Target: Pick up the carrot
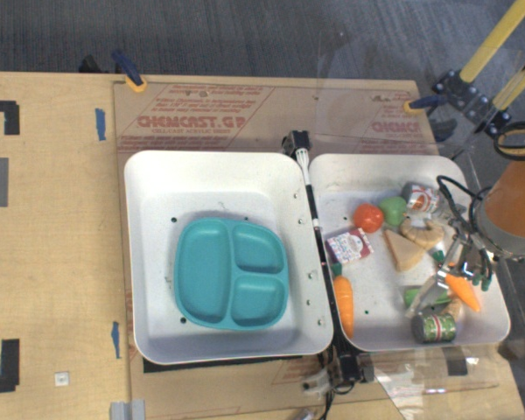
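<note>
- Nearest the camera, a green can (434, 326) lies on its side by the front wall of the right bin (378, 324)
- The carrot (342, 301) lies in that same bin, lengthwise along its left wall, close to the front corner, with its green top pointing away from the camera; nothing touches it
- The gripper (449, 278) is low over the right side of the right bin, well apart from the carrot and just behind the green can; wires and clutter hide its tip, so I cannot tell whether it is open or closed
- A small orange piece (465, 292) sits right beside the gripper; whether it is held cannot be told
- In the left bin (157, 191) a teal divided plate (231, 272) rests flat near the middle
- Further back in the right bin, a purple packet (348, 247) lies behind the carrot's top, with a pale cheese wedge (408, 250) to its right
- Behind those are a red tomato (368, 217) and a green fruit (393, 209), side by side
- The arm's orange band (516, 204) shows at the right edge
- A cardboard sheet (201, 112) lies beyond both bins
</note>
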`<state>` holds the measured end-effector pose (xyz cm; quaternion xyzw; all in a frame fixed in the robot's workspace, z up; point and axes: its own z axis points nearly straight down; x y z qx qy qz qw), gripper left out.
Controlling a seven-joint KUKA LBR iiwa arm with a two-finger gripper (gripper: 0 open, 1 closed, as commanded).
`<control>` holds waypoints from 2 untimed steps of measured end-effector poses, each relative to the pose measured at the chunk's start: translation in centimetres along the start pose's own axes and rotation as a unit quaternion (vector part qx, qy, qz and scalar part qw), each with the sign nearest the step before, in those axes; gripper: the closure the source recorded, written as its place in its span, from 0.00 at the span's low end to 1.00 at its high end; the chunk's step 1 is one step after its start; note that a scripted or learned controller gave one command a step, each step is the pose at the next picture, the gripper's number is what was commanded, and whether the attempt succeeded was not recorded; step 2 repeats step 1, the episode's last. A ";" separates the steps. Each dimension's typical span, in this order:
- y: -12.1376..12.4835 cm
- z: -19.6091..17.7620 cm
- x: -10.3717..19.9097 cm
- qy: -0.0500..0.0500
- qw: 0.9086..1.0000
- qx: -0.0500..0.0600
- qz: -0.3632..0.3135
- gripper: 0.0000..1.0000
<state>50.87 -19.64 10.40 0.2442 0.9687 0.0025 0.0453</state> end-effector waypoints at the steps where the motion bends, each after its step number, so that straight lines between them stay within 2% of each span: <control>1: -1.0 1.3 -0.7 0.032 0.991 0.005 0.132 0.00; 2: -1.0 1.3 -0.7 0.032 0.991 0.005 0.132 0.00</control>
